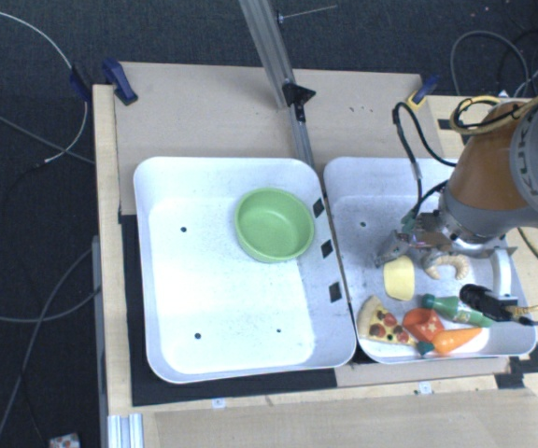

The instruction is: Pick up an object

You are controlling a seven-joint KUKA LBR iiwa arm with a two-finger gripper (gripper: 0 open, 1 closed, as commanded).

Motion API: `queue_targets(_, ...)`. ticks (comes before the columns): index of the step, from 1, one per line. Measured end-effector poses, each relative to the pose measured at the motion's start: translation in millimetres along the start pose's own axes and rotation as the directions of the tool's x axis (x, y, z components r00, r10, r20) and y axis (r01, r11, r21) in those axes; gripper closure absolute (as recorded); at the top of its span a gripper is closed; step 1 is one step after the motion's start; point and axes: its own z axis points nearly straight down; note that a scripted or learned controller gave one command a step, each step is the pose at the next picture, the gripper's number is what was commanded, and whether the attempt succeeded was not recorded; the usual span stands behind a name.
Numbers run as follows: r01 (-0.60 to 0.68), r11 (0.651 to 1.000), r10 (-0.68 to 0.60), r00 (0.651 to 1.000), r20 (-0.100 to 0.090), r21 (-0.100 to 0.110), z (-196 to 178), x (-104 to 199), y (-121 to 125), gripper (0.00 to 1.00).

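The gripper [409, 243] hangs low at the right of the frame, jaws apart and empty, just above the yellow block [399, 278] to grab

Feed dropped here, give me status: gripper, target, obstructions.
Gripper low in right white bin, nothing seen held. Pale yellow round toy just beside. Toy pizza slice, carrot crowd nearby.

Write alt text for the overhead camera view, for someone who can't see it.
A grey and orange robot arm reaches from the right into the right bin, its gripper low above a pile of toy food: a pale yellow piece, a pizza slice, a carrot. The left bin holds a green bowl.
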Motion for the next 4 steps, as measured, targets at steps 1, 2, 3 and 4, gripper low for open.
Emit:
queue_targets(1,0.0,1.0,0.0,1.0,-0.001,-0.004,-13,1,1,1.0)
queue_targets(2,0.003,1.0,-0.003,1.0,0.007,-0.021,-73,6,10,1.0)
queue_targets(3,0.002,1.0,-0.002,1.0,0.007,-0.022,-135,2,3,1.0)
queue_targets(4,0.003,1.0,-0.003,1.0,0.008,-0.02,-141,3,4,1.0)
